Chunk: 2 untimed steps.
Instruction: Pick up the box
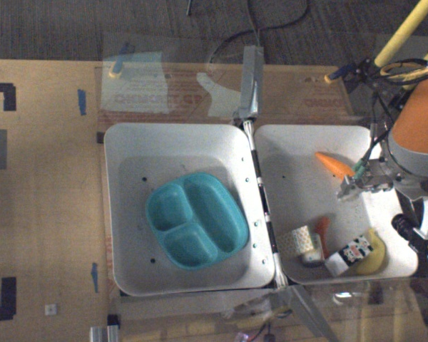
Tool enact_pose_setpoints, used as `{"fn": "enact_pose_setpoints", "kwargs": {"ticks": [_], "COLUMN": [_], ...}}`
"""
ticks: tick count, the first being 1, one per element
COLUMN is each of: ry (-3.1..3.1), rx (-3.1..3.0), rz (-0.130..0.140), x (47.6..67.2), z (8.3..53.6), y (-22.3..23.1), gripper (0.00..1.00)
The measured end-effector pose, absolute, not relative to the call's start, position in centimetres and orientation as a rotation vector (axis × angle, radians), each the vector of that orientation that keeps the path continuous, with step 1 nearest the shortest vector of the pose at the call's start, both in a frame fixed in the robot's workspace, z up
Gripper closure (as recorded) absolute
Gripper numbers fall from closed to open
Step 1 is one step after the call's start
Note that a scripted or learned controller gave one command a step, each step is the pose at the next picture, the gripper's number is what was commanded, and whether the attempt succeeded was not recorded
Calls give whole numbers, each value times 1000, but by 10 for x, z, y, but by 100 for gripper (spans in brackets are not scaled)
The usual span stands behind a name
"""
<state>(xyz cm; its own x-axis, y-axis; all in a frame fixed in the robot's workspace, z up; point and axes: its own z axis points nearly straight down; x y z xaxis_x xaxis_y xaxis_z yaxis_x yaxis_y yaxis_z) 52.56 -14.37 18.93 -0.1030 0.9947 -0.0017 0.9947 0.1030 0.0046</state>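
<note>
The box lies at the right bin's front edge, touching the banana and near the cup, so the gripper, hovering above with nothing held, could grab a neighbour instead.

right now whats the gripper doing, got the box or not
Gripper: over the right bin, beside the carrot, apart from the box; nothing seen between its fingers; open or shut cannot be told.
</note>
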Motion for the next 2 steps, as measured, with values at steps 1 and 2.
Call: {"fn": "enact_pose_setpoints", "kwargs": {"ticks": [1,2], "ry": [2330,2488], "rx": [2101,1911], "rz": [3,2], "x": [526,553], "z": [189,201], "y": [-144,-139], "gripper": [0,0]}}
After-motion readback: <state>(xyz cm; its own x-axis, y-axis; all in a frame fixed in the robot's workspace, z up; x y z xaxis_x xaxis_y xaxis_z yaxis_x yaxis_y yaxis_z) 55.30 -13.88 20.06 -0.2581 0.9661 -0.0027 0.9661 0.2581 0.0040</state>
